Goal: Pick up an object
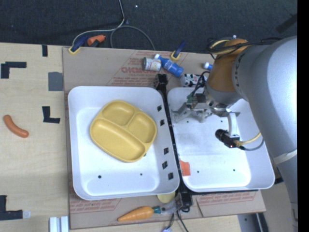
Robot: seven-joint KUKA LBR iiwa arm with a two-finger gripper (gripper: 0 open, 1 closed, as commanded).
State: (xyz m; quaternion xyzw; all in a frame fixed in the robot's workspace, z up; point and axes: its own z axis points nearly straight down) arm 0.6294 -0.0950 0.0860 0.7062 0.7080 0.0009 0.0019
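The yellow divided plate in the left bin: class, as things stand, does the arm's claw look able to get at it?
Probably yes. The yellow divided plate lies alone and uncovered in the left bin. The claw is low in the right bin, so it would have to lift over the divider between the bins first.

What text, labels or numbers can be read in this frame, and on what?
Nothing can be quoted with confidence.
Red print on the cardboard sheet behind the left bin: upside down and blurred, not readable.
Red print along the cardboard's front edge below the right bin: too small to read.
Label on the small bottle on the cardboard: blurred, not readable.
Yellow divided plate and tool: no markings discernible.
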